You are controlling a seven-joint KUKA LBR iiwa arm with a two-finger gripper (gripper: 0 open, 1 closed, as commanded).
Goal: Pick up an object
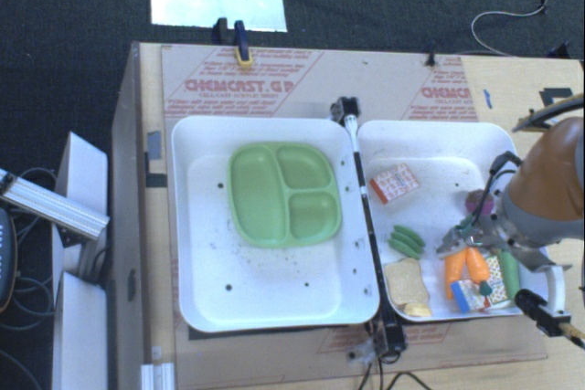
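The bench [274, 78] carries two shallow white bins side by side, their inner rims touching along the middle. The left bin [206, 288] holds one large thing, a green divided plate [281, 195], lying flat near that bin's centre with bare floor all around it. The right bin [430, 146] holds the small items, and they crowd its near half, so its far half stays mostly open.

The arm [553, 187] comes in over the bench's right edge and hangs above the right bin's near right corner, presumably because the densest cluster sits there. Its jaws [460, 239] point down toward two orange carrot-like pieces [466, 266] (whether the jaws are spread or closed cannot be told, since the wrist hides them). Nothing is seen pinched between them.

Just beside the carrots lie a green cylinder [508, 274] and a small colourful box [473, 295], both close to the bin's near rim, which leaves little room for a tip to slide in. A tan slice [407, 283], a green pod [407, 241] and a red-and-white packet [394, 184] sit nearer the shared rim, each with more free floor around it.
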